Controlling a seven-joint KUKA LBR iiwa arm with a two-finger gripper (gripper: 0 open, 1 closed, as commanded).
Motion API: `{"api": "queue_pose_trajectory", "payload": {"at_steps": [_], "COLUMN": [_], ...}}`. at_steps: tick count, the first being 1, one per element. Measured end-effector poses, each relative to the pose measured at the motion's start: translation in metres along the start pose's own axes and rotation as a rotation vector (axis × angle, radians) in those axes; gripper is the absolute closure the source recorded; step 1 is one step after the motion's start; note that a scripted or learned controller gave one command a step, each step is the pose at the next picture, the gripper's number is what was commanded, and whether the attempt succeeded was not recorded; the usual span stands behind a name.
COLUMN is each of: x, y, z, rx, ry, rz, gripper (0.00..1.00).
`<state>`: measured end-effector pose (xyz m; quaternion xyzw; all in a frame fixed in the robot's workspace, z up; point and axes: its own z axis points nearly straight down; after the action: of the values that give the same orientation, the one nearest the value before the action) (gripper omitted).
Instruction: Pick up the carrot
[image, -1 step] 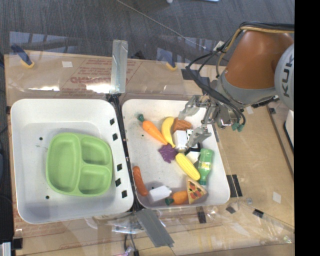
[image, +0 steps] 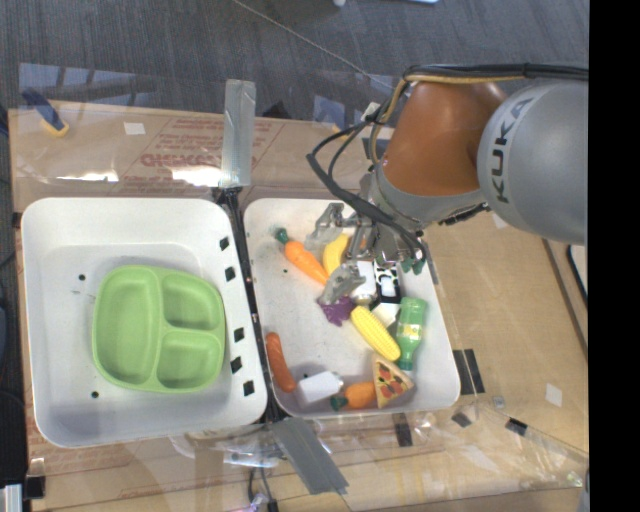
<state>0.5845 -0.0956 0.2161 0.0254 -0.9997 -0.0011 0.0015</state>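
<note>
1. Carrot (image: 303, 259) lying slantwise in the upper left of the right bin (image: 440, 345), green top toward the upper left.
2. Claw (image: 345, 280) low over the bin's middle, just right of the carrot, above a purple piece (image: 337, 311).
3. Claw opening: cannot tell; nothing visibly held.
4. Green plate (image: 157, 327) in the left bin (image: 45, 300).

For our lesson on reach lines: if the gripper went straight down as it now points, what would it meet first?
Probably the purple toy just beneath the gripper, not the carrot to its left; depth is unclear.
</note>
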Motion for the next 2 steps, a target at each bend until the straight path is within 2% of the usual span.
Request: {"api": "queue_pose_trajectory", "payload": {"at_steps": [1,2], "x": [-0.026,-0.031], "y": [-0.005,-0.004], "z": [0.122,0.105], "rx": [0.0,0.002], "ry": [0.01,-0.005], "rz": [0.109,0.101], "gripper": [0.0,1.0]}}
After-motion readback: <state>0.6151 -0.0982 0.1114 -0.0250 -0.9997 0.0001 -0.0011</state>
